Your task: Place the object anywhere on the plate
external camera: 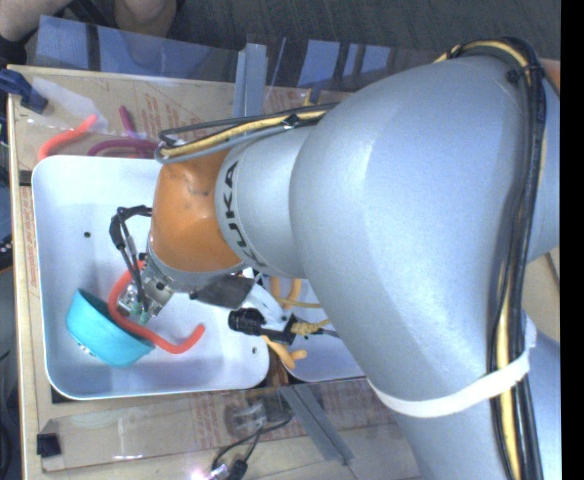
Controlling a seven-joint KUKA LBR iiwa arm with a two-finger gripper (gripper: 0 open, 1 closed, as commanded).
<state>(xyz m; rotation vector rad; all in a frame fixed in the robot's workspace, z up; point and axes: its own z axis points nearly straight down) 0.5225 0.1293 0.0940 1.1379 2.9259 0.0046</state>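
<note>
Gripper (pixel 137 306) over tilted blue bowl (pixel 102 330).

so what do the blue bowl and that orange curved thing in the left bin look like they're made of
Blue bowl: probably plastic, a uniform matte light blue with a thin rim, lying tilted.
Orange curved piece: looks like plastic or rubber, smooth with a slight sheen and one flat colour.
White bin: likely moulded plastic, with rounded corners and a soft gloss.
</note>
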